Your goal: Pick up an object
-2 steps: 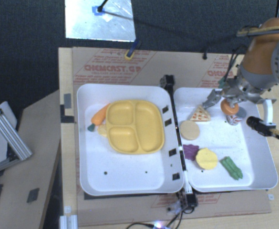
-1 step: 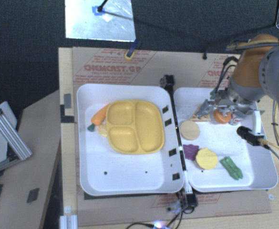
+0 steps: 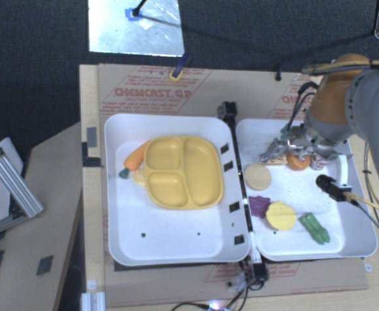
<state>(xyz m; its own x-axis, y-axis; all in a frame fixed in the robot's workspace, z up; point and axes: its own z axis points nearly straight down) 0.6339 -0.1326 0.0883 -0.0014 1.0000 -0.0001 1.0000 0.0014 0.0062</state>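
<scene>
Cardboard bench, two white bins; your gripper sits low in the right bin at an orange piece — whether it's clenched, you can't tell; reaching step, I'd judge — next needs a clean lift. Left: one yellow tray, one carrot.

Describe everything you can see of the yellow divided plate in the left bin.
The yellow plate is a rounded-square tray that looks like plastic, moulded into three compartments: one long section on its right and two smaller ones on its left. All three look bare. It lies flat, right way up, turned a little askew, in the upper middle of the left bin. A toy carrot pokes out from under or against its upper left edge.
</scene>
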